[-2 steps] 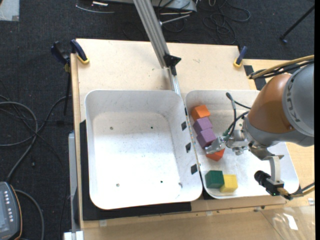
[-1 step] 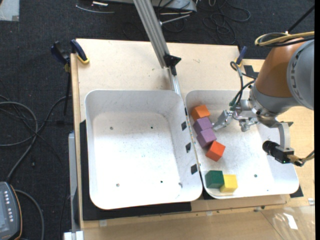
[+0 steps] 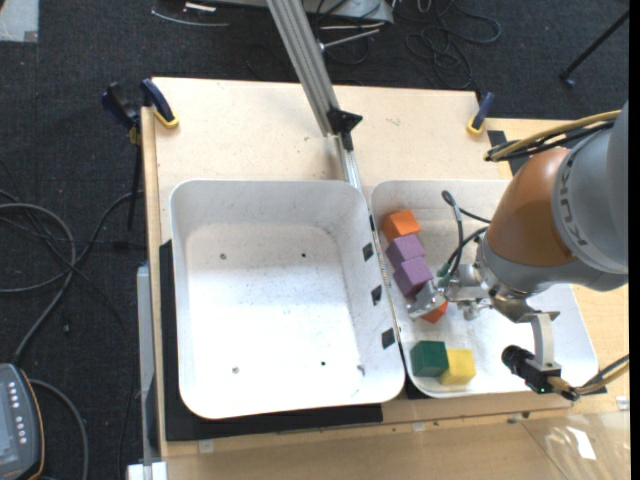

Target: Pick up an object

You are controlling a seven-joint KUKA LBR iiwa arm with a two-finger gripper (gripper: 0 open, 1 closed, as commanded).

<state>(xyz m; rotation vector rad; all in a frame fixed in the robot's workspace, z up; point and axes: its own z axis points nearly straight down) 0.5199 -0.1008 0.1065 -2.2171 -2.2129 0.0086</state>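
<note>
My gripper (image 3: 437, 296) is low in the right bin (image 3: 575, 323), reaching in from the right under the grey and orange arm (image 3: 545, 223). Its tip is beside a purple block (image 3: 411, 275) and right above a small red-orange piece (image 3: 434, 313), which it partly hides. A second purple block (image 3: 405, 248) and an orange block (image 3: 403, 223) lie in a row just behind. Towards the front of the bin, a green block (image 3: 430, 358) touches a yellow block (image 3: 460, 366).
The left bin (image 3: 200, 268) adjoins the right one along a shared wall (image 3: 380, 288). A slanted metal pole (image 3: 305, 53) crosses the bench behind the bins. Clamps sit at the bench's back corners (image 3: 160, 103). Cables run beside the gripper.
</note>
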